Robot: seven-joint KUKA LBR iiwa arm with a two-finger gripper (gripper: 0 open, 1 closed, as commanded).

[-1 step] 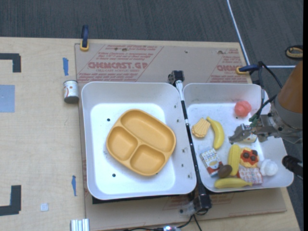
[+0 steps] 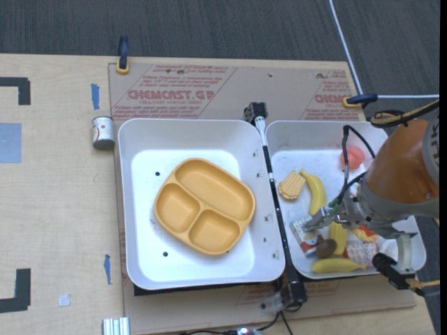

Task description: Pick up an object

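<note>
The gripper (image 2: 323, 220) hung at the right bin's (image 2: 307, 132) six o'clock; whether its jaws were open I couldn't tell. The banana (image 2: 316, 190) at its twelve o'clock looked light, stiff, perhaps slick, best pinched mid-curve

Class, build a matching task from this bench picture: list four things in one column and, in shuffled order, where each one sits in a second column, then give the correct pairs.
Things
1. yellow divided plate
2. banana
3. blue clamp
4. small can

Places
A. on the bench just outside the left bin's far left corner
B. in the right bin
C. on the far left corner of the brown board
D. in the left bin

Pairs: 1-D, 2-B, 3-C, 4-A
</note>
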